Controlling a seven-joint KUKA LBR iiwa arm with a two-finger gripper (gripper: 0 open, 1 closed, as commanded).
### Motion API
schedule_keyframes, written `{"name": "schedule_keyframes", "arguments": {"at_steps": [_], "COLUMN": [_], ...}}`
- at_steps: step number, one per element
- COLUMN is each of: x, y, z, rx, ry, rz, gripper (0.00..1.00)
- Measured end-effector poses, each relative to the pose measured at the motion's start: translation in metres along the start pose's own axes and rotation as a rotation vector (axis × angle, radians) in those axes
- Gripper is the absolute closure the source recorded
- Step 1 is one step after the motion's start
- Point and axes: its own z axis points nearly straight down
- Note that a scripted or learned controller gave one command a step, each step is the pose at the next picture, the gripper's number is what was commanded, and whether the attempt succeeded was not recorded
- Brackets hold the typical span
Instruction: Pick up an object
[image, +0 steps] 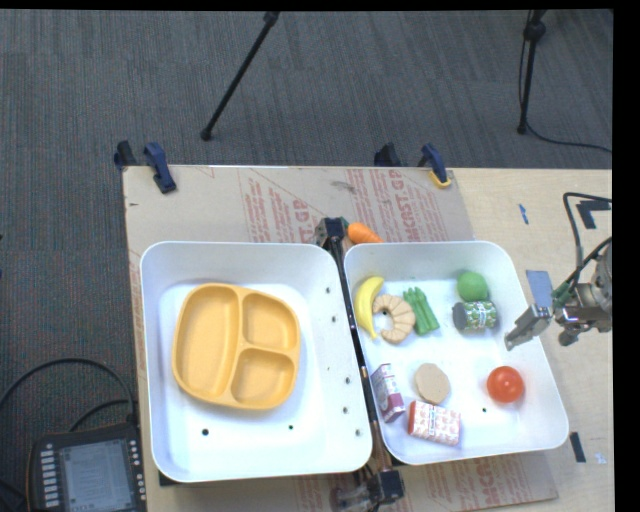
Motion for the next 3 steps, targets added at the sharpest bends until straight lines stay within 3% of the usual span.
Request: {"name": "schedule_keyframes", "arguments": {"at_steps": [1,2,3], "x": [-0.001,0.11,0.11], "y": [0.072,0.101,0.101], "z": [0.145,0.155,0.146], "rx": [0.0,-0.001,0.003], "ry": [0.005,0.0,0.001], "rz": [-0.002,-0.003,-0.004], "gripper": [0.0,0.0,1.0]}}
